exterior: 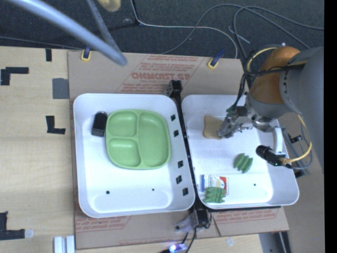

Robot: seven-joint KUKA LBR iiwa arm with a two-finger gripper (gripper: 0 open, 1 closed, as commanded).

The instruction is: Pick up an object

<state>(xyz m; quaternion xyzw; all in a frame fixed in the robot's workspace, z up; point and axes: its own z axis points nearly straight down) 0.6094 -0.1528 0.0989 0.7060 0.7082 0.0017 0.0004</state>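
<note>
Two shallow white bins are set side by side on the tabletop [31,141], presumably so that things can be lifted from one and carried to the other. The left bin [87,194] holds a green divided plate [138,139] lying flat near its middle, with a small black block [99,124] just beside the plate's left edge. The right bin [284,194] holds the loose things that could be picked: a tan flat piece [211,127] near the bin's upper left, a small green ridged thing [243,163] toward the middle, and at the lower edge a small printed packet [216,183] with a green leafy thing [214,195] touching it from below.

The arm is reached in from the right, its orange band [268,86] seen above the wrist, and it is bent steeply down into the right bin; the tool [230,127] is brought low, just beside the right edge of the tan piece and possibly touching it. The tan piece is judged to be the thing aimed at, since the other things lie well apart from the tool. Whether the tool is wide or narrow cannot be told, as its tip is too dark and small to be read; nothing can be said to be held.
</note>
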